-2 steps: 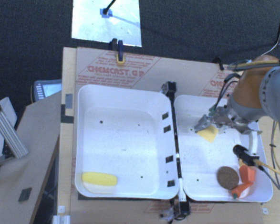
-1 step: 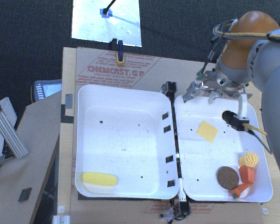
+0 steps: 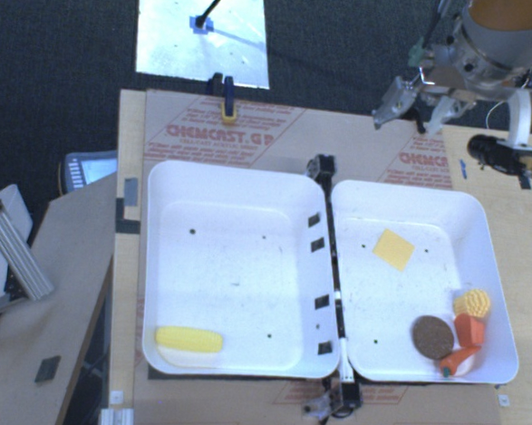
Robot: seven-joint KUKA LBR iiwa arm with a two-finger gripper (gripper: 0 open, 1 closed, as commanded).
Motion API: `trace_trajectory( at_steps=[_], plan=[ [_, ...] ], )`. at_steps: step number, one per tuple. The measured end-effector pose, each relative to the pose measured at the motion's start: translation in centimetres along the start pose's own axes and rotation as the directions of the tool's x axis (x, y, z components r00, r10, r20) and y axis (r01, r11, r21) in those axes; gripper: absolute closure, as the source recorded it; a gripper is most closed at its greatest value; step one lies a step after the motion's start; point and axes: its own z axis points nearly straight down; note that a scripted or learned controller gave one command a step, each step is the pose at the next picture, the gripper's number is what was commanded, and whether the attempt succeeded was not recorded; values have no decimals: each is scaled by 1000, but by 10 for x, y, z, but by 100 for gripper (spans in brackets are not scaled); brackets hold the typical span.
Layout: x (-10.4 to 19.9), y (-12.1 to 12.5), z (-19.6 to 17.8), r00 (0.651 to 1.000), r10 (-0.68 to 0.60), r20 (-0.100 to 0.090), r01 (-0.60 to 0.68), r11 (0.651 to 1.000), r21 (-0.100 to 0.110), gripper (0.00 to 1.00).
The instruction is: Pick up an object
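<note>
White plastic forms both shallow bins, which sit side by side on a brown board marked with red lettering. The left bin [image 3: 240,192] contains a yellow corn cob [image 3: 189,340] lying near its front left corner. The right bin [image 3: 412,204] contains a flat yellow square [image 3: 394,249] toward its back, lying apart from the other items. Clustered in the front right corner are a brown disc [image 3: 433,337], a bumpy yellow ball [image 3: 474,303], a red-orange block [image 3: 469,329] and a small carrot [image 3: 456,361]; the block touches the ball and the carrot, and the disc lies just beside them. The gripper [image 3: 410,110] hangs above the board behind the right bin, well apart from every object, below the arm's orange band [image 3: 507,10]. Its two fingers are spread, with nothing between them. A blue and yellow clamp [image 3: 227,95] grips the board's back edge.
</note>
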Motion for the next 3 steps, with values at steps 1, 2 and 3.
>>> trace_trajectory(
  at_steps=[1, 2, 3],
  plan=[
    [-2, -1, 0, 1000, -2, 2, 2, 1000, 13, 100],
    [64, -54, 124, 1000, -1, -2, 1, 999, 34, 100],
    [87, -110, -10, 1000, 1, -4, -1, 1000, 6, 100]
  ],
)
